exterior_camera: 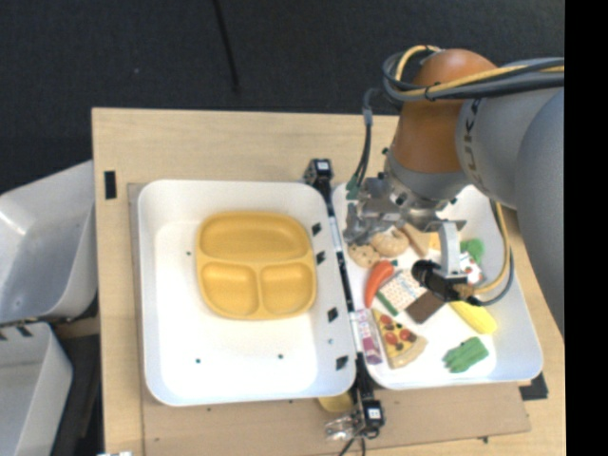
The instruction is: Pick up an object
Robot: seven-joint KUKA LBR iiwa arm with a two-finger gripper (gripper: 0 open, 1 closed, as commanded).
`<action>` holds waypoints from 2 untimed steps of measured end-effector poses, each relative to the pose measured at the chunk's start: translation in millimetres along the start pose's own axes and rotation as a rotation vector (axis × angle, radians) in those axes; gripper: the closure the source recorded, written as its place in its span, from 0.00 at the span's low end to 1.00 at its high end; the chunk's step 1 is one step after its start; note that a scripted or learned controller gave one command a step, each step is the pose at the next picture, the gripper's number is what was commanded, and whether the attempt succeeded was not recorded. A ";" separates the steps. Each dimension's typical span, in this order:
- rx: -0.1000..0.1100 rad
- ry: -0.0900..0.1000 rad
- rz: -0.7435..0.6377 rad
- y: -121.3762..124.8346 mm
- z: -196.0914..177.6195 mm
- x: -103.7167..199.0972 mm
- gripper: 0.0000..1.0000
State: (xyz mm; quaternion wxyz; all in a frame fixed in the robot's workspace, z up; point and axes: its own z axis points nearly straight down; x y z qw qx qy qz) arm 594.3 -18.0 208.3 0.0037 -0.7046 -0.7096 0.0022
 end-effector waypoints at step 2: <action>-0.015 0.005 -0.009 -59.3 -74.4 183.3 1.00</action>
